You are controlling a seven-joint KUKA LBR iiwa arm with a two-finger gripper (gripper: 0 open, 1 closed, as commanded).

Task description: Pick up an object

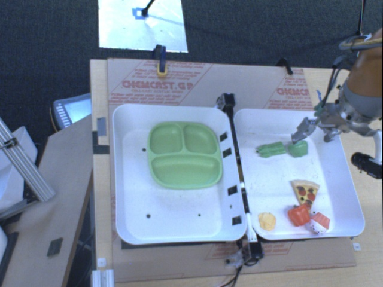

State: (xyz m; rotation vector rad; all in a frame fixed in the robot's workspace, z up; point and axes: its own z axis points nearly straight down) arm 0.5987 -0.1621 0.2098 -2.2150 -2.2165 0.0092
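Observation:
In the right bin [347, 178] lie several toys. A green pod-shaped toy [281, 149] rests near the bin's middle. A pizza slice [305, 191], a red toy [298, 215], a red-and-white piece [319, 222] and a yellow piece [267, 220] sit toward the front. My gripper [316, 134] hangs over the bin's back right part, just right of and above the green toy. It is open, with nothing between the fingers. The left fingertip [298, 136] is close to the green toy's right end.
The left bin [128, 208] holds a green divided plate [184, 155]. A black-clipped ridge [235, 160] separates the two bins. The arm's grey wrist with its orange band [365, 76] comes in from the right edge. Cardboard lies under the bins.

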